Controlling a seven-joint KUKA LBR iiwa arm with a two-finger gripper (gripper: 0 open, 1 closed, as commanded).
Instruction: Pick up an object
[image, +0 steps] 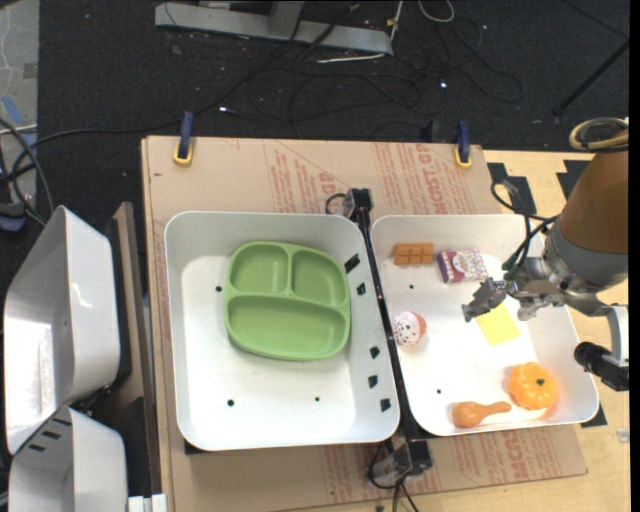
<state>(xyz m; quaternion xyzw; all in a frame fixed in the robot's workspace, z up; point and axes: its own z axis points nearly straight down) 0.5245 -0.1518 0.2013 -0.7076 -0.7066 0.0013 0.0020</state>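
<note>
Gripper (487, 298) of the grey arm, fingers' state impossible to tell, hangs in the right white plastic bin (430, 420) beside the flat yellow square (498, 326), risking a slip off thin card, while the orange toy pumpkin (530, 386) lies nearer the front

Far to the left of the pincer (490, 298), across the divide, sits the left bin (200, 400); a green divided plate (288, 302) lies flat in it, well apart from the pincer; under both bins, a cardboard sheet (300, 165); up beyond the pincer, a yellow-tipped clamp (462, 145) grips the sheet's far edge; a second clamp (183, 140) bites much further left; furthest left, white tubs (60, 300); cables (250, 75) trail over the dark floor beyond.
</note>
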